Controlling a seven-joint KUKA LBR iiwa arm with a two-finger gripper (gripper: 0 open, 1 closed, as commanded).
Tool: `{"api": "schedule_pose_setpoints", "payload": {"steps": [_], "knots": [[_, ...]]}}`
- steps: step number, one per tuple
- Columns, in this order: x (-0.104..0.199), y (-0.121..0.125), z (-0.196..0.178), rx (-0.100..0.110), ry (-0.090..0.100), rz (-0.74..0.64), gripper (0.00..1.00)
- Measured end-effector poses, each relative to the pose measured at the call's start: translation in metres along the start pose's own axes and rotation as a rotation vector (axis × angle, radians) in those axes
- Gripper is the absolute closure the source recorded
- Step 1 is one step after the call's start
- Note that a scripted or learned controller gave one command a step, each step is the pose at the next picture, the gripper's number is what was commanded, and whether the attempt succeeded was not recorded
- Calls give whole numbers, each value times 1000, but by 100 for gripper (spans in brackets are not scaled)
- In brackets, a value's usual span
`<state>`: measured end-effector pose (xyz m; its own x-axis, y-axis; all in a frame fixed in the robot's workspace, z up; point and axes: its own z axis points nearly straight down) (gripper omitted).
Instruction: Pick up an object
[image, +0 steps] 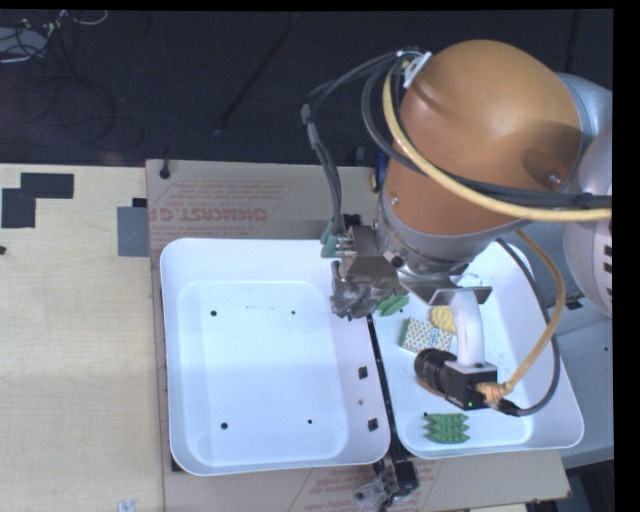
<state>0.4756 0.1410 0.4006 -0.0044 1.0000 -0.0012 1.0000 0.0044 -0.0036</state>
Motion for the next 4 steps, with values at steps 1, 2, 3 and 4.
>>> {"api": "schedule_pose_setpoints", "payload": {"steps": [1,2,3,4], "knots": [[-22,0,-70,-8,2,5,100],[20,0,-113,-5,2,0,100],[84,34,-119,-2,1,0,100],[103,12,-138,-1,1,1,100]]}}
